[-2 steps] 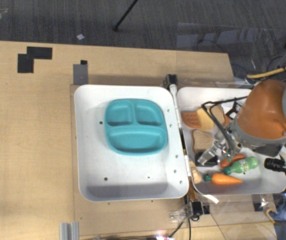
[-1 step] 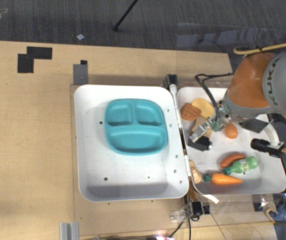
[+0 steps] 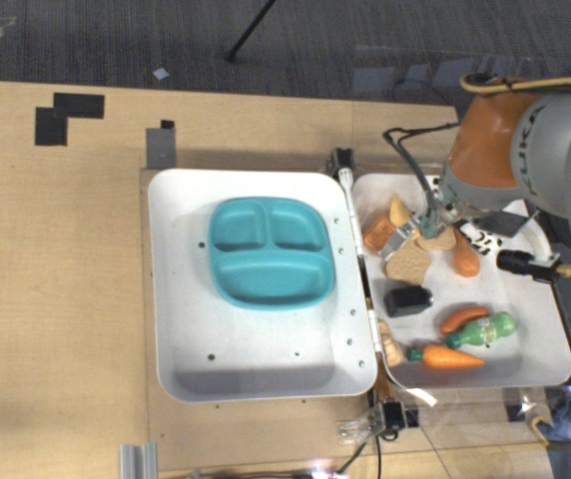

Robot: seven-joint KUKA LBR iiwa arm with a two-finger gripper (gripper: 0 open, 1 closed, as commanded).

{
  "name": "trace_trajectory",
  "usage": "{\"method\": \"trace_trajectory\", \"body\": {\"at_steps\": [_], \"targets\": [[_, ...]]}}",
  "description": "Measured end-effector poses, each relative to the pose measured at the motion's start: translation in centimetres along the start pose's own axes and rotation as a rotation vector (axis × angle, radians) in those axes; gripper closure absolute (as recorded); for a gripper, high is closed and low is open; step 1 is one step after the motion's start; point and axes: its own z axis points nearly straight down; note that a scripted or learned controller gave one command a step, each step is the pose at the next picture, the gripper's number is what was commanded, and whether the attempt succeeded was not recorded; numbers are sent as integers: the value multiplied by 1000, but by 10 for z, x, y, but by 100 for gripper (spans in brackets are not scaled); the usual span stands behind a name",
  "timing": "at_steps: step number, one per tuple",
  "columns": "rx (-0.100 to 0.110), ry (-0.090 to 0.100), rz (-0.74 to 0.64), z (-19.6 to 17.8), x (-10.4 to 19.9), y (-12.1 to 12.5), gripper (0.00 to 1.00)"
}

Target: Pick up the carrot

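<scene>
The carrot (image 3: 452, 359) is orange with a small green top at its left end. It lies flat near the front wall of the right bin (image 3: 555, 352). My gripper (image 3: 418, 232) hangs over the back half of that bin, just above a slice of bread (image 3: 408, 263), well behind the carrot and a little to its left. Its fingers stand open with nothing between them. The grey arm with its orange band (image 3: 485, 148) reaches in from the right.
Around the gripper lie a cheese wedge (image 3: 398, 211), an orange pastry piece (image 3: 377, 234), an orange sausage (image 3: 465, 258) and a black block (image 3: 406, 298). An orange pepper (image 3: 462, 318) and a green vegetable (image 3: 489, 330) sit just behind the carrot. The left bin (image 3: 181, 367) holds a teal divided plate (image 3: 269, 249).
</scene>
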Motion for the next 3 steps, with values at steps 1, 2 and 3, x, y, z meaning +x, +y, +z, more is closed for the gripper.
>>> {"method": "trace_trajectory", "body": {"at_steps": [1, 2, 3], "targets": [[6, 8, 141, 1, -11, 12, 0], [13, 15, 416, 3, -39, 20, 0], [48, 19, 784, 3, -27, 22, 0]]}}
